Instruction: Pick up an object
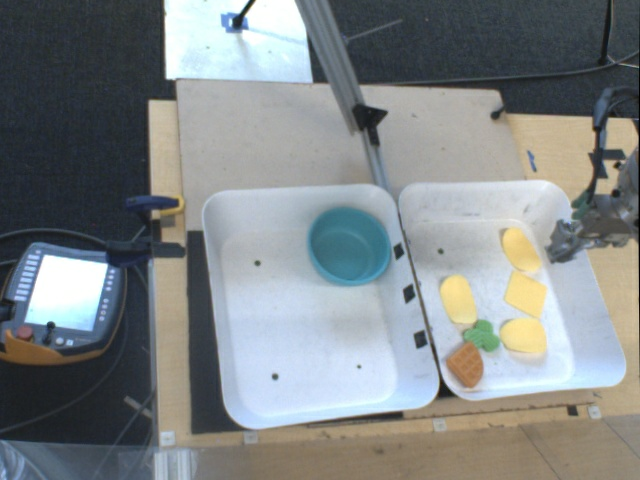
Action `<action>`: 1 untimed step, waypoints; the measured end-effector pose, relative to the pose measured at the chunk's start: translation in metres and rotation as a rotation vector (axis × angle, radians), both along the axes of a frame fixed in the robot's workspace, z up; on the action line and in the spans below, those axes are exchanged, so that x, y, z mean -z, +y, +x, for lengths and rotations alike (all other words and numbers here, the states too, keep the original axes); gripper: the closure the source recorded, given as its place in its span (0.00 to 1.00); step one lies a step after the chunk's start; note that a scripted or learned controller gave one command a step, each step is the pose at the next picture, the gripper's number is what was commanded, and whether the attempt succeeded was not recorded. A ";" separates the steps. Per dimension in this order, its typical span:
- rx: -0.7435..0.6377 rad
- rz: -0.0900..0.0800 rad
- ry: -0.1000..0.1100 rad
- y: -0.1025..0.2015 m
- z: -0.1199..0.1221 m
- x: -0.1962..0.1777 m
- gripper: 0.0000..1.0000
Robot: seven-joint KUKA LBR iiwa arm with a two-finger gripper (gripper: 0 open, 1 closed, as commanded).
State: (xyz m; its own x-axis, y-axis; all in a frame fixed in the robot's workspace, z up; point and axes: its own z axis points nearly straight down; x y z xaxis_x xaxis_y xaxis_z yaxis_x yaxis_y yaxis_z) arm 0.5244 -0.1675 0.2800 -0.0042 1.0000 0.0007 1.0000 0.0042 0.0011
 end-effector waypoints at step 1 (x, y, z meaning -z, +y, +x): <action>-0.001 0.000 0.000 0.055 0.001 -0.003 1.00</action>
